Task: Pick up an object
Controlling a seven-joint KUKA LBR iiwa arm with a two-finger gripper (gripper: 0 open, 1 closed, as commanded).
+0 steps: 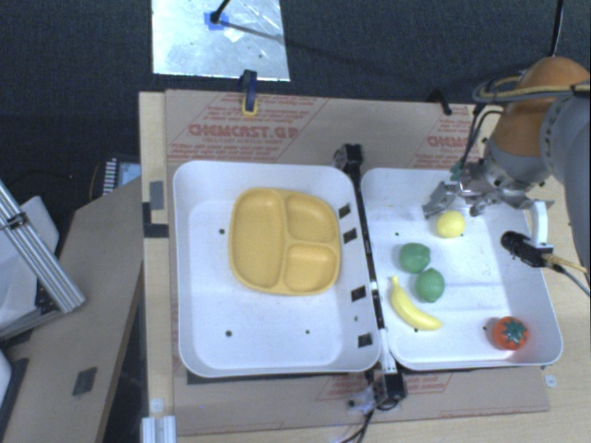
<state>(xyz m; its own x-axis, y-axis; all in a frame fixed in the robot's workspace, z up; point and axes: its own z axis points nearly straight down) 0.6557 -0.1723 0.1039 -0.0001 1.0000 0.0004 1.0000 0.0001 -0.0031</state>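
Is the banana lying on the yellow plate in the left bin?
No, the banana lies in the right bin, while the yellow plate sits in the left bin.

High slanted view over both bins (277, 363)

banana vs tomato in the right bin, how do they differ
The banana is yellow; the tomato is red-orange with a green top. The banana is long and curved; the tomato is round. The banana lies by the bin's left wall, just below two green fruits; the tomato sits alone in the near right corner. Both rest on the bin floor, well away from the gripper.
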